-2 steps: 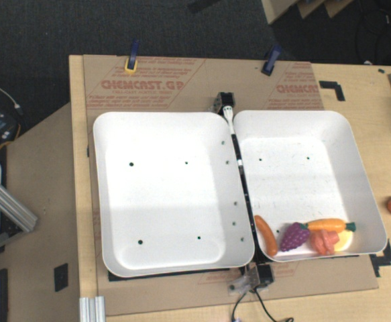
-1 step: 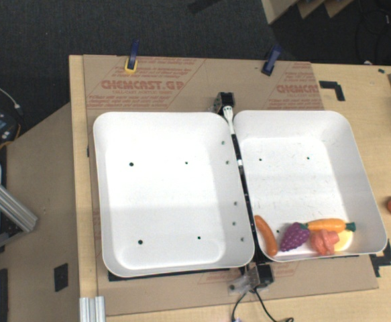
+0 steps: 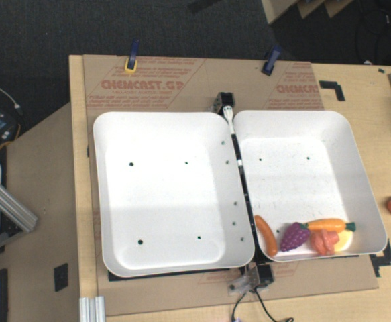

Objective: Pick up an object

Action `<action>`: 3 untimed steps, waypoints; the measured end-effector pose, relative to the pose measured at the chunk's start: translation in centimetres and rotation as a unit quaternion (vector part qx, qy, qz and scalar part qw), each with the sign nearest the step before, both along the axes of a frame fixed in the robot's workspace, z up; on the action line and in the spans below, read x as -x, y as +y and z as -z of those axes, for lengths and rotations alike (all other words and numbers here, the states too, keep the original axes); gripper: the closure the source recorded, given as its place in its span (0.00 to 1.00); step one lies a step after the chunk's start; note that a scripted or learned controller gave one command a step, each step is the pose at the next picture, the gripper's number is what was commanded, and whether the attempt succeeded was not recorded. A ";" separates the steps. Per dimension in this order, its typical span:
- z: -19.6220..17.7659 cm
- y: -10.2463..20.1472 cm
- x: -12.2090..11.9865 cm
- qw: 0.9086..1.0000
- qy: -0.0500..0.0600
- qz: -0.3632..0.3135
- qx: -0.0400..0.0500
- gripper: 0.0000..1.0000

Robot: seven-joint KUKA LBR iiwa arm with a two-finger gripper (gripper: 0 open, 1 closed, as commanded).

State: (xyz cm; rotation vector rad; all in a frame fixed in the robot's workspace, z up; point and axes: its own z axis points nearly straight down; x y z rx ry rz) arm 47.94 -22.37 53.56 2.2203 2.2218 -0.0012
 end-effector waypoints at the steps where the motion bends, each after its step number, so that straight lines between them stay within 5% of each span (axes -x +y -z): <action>1: 0.0 0.0 0.0 1.000 0.000 0.000 0.000 1.00; 3: 0.0 0.0 0.0 1.000 0.000 0.000 0.000 1.00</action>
